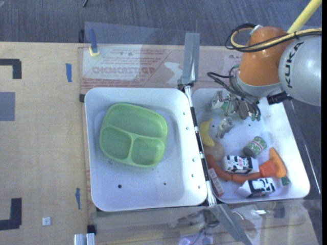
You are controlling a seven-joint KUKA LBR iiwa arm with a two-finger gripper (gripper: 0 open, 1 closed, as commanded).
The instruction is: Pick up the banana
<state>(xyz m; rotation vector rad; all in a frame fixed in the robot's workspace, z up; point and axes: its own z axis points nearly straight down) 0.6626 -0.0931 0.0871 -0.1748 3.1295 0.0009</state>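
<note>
**Lining up on the banana**

Hovering over the upper part of the right-hand shallow white bin (299, 152), the two-finger metal gripper (225, 128) is seen below the orange wrist band, right of centre in the frame. Whether its fingers are spread or pressed together cannot be told from this slanted view; nothing is seen pinched between them.

The small yellow plastic banana (206, 133) lies against the left wall of that bin, just left of and slightly below the gripper. A pale rounded item (216, 151) sits just beneath it, and a long orange toy carrot (232, 176) curves along the bin's lower part, near a black-and-white carton (239, 163) and a small green can (255, 146).

For the step to be done well, the gripper would likely need to be shifted left and lowered squarely over the banana's middle, with the jaws set across its narrow width. Care is called for near the bin wall, where one finger could be blocked. The left-hand bin holds a green divided tray (134, 135).
</note>
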